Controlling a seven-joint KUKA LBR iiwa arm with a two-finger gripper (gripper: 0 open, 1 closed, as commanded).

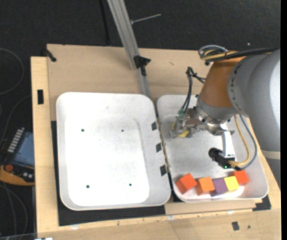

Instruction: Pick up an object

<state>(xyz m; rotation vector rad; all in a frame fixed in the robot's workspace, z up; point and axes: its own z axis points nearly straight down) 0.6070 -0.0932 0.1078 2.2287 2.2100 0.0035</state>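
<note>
From my station I counted two white bins, the left bin [105, 149] and the right bin [193, 154]. Five blocks sat along the right bin's near edge: an orange-red block [186, 182], an orange block [205, 185], a purple block [218, 186], a yellow block [231, 184] and a red block [241, 177]. The gripper [182, 129] hung low over the far part of that bin, well apart from them; whether the claw was spread, I could not tell.
</note>
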